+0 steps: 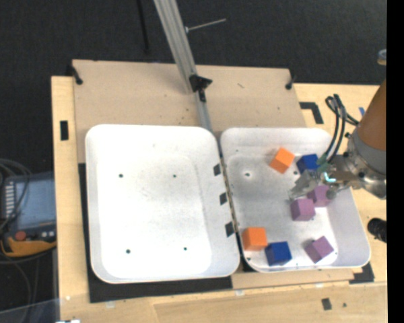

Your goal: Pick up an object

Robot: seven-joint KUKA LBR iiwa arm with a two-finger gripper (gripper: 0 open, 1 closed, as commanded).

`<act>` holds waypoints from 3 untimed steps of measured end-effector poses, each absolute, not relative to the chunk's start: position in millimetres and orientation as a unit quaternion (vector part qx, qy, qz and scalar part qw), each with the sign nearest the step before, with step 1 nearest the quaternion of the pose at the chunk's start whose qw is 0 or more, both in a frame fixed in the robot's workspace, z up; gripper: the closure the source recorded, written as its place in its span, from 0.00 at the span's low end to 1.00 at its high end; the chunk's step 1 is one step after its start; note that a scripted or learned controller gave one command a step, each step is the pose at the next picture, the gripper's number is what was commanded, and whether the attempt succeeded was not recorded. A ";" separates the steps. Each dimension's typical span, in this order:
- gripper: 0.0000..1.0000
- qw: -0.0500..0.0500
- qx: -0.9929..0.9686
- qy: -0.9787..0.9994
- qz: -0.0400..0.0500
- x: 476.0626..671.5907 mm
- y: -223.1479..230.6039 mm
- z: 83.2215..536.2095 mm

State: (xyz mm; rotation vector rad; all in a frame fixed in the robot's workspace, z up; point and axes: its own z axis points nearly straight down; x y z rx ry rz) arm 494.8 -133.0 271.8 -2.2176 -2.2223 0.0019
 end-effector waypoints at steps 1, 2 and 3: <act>0.00 -0.001 -0.707 -0.707 -0.001 495.5 -133.3 273.8; 0.00 0.002 -0.707 -0.707 0.002 495.5 -134.1 210.7; 0.00 0.002 -0.708 -0.706 0.002 499.9 -126.4 161.5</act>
